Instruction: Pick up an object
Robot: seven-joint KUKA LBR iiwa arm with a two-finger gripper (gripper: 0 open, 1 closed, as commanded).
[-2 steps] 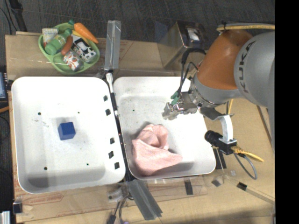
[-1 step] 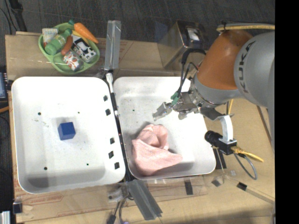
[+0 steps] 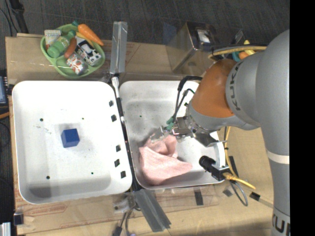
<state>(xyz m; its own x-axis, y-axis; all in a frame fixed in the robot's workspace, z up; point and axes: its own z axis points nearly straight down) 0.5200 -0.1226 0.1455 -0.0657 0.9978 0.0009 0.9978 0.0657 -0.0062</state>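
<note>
A crumpled pink cloth (image 3: 162, 162) lies in the front part of the right bin (image 3: 142, 102). My gripper (image 3: 167, 131) is low over the cloth's upper edge, and the cloth bunches up toward it there. The wrist and the orange band hide the contact, so a hold cannot be judged. A small blue cube (image 3: 70, 137) rests by itself in the middle of the left bin (image 3: 29, 102), far from the gripper.
A green bowl (image 3: 54, 65) of toy food and small packets sits on the bench behind the left bin. The ridge between the bins (image 3: 119, 132) carries black clips. The arm's grey body covers the right bin's right side, with cables trailing at the front right.
</note>
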